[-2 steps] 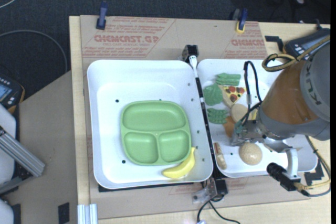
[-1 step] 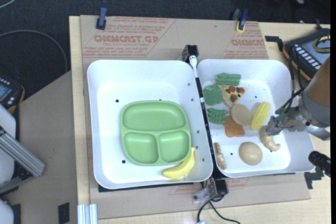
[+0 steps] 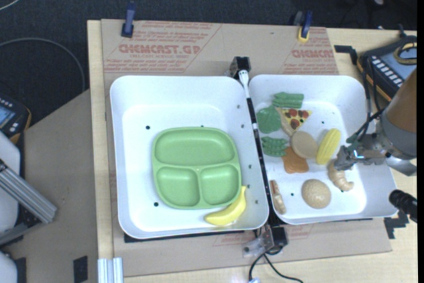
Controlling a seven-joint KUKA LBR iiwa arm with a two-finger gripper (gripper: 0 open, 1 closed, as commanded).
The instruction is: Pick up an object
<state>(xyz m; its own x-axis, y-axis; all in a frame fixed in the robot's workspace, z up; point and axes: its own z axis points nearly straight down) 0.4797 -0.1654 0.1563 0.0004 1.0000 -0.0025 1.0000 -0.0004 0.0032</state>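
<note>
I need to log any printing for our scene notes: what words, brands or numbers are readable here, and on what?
"CHEMCAST. G P": red print on the brown board behind the left bin.
"CHEMCAST": same red print, partly readable, behind the right bin.
Smaller lines beside both prints: too blurred to read.
Grey device at right: markings too small to read.

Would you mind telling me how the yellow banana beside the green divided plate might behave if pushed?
The yellow banana looks like smooth moulded plastic, so probably stiff and light. Its curve suggests it would pivot or rock rather than roll. Since it appears to touch the green divided plate, a push might nudge that too.
</note>
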